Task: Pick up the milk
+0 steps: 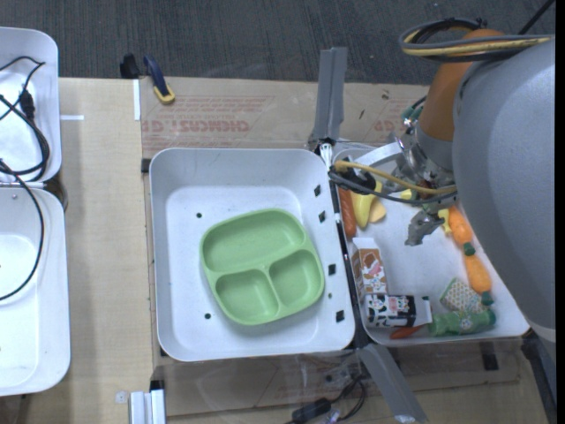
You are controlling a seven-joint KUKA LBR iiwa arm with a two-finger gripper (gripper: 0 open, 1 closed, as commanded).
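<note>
The milk is a small white carton with black cow patches, lying on its side near the front edge of the right bin. My gripper hangs over the middle of that bin, up and to the right of the milk and apart from it. Nothing shows in its grasp. The grey arm with its orange band covers the bin's right part.
A brown-and-white carton lies just behind the milk. Carrots, a yellow banana piece, a red item and green toys crowd the right bin. The left bin holds a green divided plate.
</note>
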